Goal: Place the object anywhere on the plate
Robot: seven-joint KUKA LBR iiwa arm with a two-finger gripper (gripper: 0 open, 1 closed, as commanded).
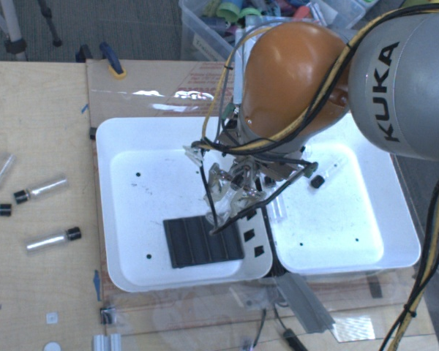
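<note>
Reads "KUKA" on grey arm point(402, 72); ribbed dark rectangular plate point(201, 241) in glossy left bin point(124, 196); pincer point(230, 189) state indeterminable.

The grey arm point(402, 72) reaches in from the right, its orange band point(293, 79) bent downward. Below it the gripper point(230, 196) points down, wrapped in black cables, fingers obscured.

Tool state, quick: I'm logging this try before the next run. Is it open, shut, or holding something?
Tool: cannot be told; wiring and the wrist hide it above the left bin, near the dark ridged plate.
</note>
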